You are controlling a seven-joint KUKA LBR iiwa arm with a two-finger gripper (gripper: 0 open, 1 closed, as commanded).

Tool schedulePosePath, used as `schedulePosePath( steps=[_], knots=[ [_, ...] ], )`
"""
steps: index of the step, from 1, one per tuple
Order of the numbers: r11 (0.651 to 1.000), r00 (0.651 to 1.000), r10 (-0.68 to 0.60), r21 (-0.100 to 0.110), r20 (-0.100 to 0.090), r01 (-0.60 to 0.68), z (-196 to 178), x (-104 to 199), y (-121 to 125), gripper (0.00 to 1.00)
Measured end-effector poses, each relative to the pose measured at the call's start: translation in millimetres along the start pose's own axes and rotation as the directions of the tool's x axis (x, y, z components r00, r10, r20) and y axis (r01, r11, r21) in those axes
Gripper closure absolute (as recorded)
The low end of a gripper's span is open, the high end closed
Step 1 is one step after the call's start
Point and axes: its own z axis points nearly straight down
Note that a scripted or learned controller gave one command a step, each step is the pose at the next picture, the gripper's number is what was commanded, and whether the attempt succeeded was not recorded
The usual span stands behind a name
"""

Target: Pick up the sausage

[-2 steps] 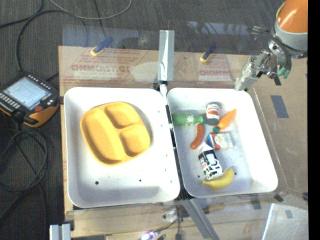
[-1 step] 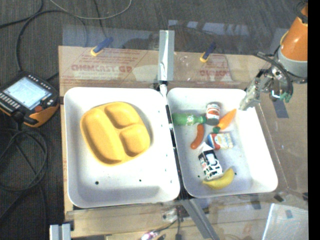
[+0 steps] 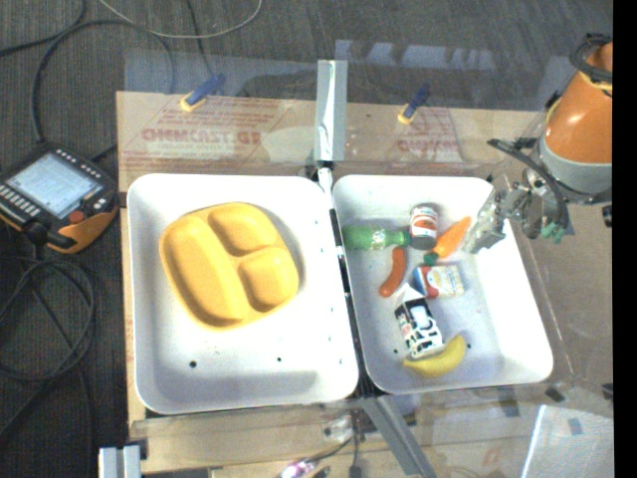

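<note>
I cannot tell how the jaws stand; my gripper (image 3: 495, 219) hovers at the right bin's (image 3: 518, 366) right rim. The slim red-orange sausage (image 3: 394, 271) lies left-centre, between a green bottle (image 3: 374, 237) and small carton (image 3: 442, 281). Crowding could cause a wrong grab.

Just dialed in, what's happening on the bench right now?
The arm is after the sausage, which lies untouched in the right bin between the green bottle and a small carton. The gripper sits near that bin's upper right edge, beside the carrot, with nothing visibly held. A can, a dark carton and a banana share the bin. The left bin holds a yellow divided tray.
</note>
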Motion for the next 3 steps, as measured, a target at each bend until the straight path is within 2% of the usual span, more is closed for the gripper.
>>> schedulePosePath(
  steps=[1, 2, 3],
  knots=[
    [0.992, 0.992, 0.129, 0.002, 0.001, -0.129, -2.9, 44.2, -49.5, 1.0],
    [0.965, 0.965, -0.262, 0.001, 0.002, 0.262, -111.9, 38.7, 5.1, 1.0],
    [0.842, 0.842, -0.539, 0.001, 0.001, 0.539, -112.9, -6.9, -9.6, 1.0]
  ],
)
